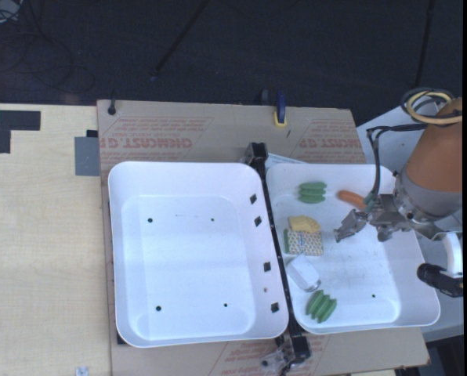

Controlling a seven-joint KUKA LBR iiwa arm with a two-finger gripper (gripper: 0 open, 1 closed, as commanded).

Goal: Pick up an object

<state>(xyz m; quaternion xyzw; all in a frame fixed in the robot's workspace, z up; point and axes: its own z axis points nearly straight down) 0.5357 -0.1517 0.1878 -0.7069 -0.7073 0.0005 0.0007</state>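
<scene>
The right bin holds several small objects. A green ridged piece lies at its far side, with an orange carrot-like piece just right of it. A yellow piece rests against a speckled sponge-like block near the bin's left wall. A pale translucent cup-like object lies below them, and another green piece sits near the front. My gripper hangs over the middle of the right bin, right of the speckled block, its dark fingers pointing left with nothing seen between them.
The left bin stands beside the right one, separated by a black clamp strip. The arm's grey body with the orange band fills the right bin's far right side. Cardboard lies under both bins.
</scene>
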